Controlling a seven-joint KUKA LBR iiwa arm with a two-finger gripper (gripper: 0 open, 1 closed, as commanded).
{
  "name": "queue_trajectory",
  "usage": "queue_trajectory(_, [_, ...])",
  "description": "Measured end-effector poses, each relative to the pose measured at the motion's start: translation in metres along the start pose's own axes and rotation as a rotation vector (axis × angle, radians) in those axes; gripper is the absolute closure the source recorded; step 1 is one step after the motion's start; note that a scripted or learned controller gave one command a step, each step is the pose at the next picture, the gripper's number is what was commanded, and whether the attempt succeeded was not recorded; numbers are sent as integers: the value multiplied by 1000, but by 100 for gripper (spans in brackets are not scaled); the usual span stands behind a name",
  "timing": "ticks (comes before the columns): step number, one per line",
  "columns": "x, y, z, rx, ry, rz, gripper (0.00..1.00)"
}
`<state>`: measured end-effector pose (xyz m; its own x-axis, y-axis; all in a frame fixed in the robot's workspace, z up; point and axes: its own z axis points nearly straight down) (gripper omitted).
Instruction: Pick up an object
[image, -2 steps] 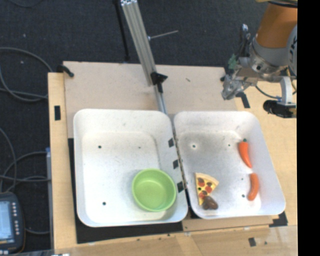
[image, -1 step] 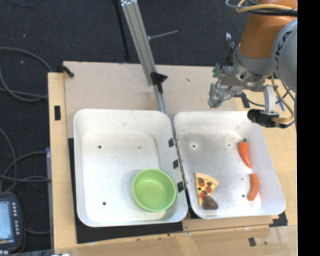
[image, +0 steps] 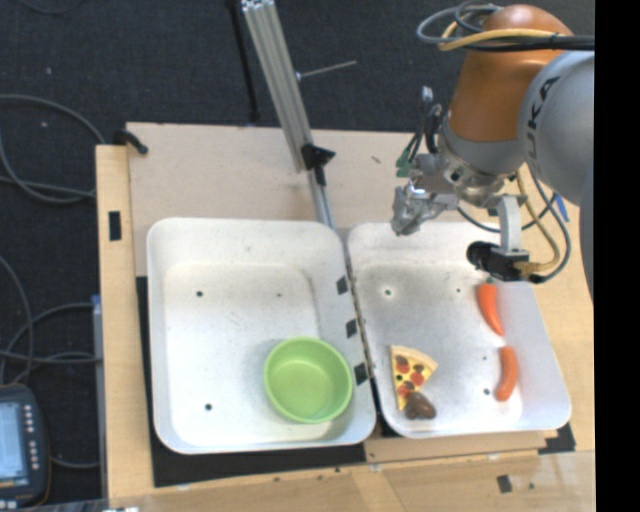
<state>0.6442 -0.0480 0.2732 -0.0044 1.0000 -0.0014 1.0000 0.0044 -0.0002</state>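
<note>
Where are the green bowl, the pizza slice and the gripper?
green bowl (image: 307, 379), camera view, inner floor.
pizza slice (image: 410, 372), camera view, topped face.
gripper (image: 404, 224), camera view, between the fingertips.

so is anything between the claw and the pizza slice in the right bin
Nothing visible. The claw hangs over the far edge of the right white bin; bare bin floor lies between it and the triangular toy pizza slice. The two orange sausage-shaped toys lie off to the side.

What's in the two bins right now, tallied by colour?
Green: 1, the bowl in the left bin
Orange: 2, the sausages in the right bin
Yellow: 1, the pizza slice
Brown: 1, a small lump
Total: 5
</note>
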Motion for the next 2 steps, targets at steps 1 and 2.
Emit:
queue_trajectory(1, [59, -12, 5, 0, 2, -3, 100])
queue_trajectory(2, [98, -33, 23, 1, 1, -1, 100])
